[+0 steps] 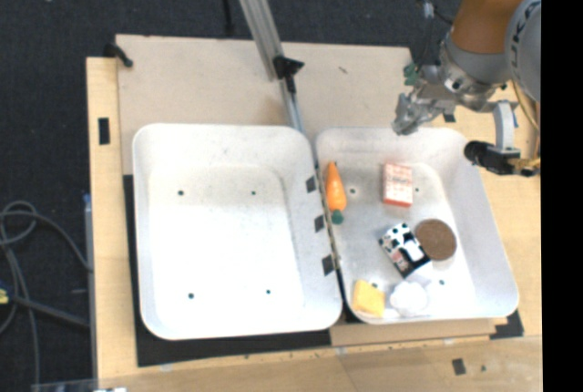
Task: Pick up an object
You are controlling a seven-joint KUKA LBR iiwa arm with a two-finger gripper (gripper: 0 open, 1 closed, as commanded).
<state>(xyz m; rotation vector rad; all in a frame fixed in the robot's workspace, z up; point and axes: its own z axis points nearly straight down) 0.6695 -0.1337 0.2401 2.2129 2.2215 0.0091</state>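
In the right bin [474, 226] you have the carrot [335, 190] at its left wall, then a pink box [397, 184], below it a cow toy [403, 249] and brown disc [435, 239]. Your gripper [406, 122] hovers at upper right over the bin's far rim, above the box. You cannot tell how its fingers stand.

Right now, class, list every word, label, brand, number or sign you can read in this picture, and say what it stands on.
No text can be read anywhere in this view.
Pink box: faint marks on its face, too blurred to read.
Black and white item: bold pattern, no letters to make out.
Brown disc, orange carrot, yellow block: nothing readable.
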